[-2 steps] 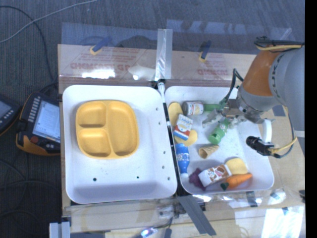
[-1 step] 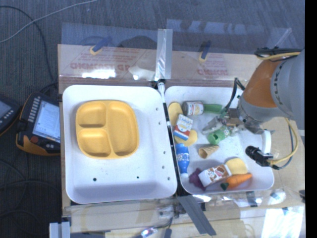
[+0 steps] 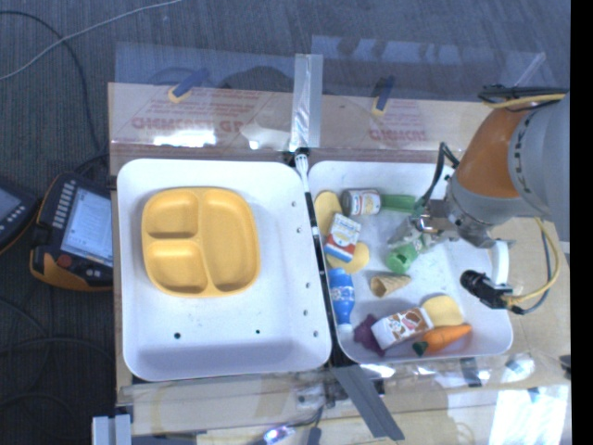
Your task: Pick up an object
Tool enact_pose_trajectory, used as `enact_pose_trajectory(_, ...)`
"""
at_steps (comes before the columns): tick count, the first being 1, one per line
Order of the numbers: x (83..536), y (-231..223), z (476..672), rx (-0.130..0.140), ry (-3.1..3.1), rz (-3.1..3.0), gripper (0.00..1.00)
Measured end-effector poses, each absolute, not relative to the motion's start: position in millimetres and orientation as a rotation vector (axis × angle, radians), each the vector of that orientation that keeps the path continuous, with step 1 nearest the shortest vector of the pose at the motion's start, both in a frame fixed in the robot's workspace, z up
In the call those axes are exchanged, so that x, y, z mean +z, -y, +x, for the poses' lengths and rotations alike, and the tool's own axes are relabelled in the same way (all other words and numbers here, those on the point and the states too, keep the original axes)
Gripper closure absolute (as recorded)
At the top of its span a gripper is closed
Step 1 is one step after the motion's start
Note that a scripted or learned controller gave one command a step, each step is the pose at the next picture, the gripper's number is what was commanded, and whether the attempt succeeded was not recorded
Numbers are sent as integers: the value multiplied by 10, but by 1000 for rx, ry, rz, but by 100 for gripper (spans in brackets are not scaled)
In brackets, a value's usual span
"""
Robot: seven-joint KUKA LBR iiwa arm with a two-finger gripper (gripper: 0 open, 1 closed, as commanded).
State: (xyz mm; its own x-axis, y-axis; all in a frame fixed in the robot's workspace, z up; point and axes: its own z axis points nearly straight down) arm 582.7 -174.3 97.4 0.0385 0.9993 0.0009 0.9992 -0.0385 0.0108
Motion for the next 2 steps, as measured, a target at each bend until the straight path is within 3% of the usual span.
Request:
enact_pose_trajectory(1,965,1156,5960,-6,-2338,2103,100)
enact_pose_trajectory(2,2070,679,6106,-7,-2228,2215,100)
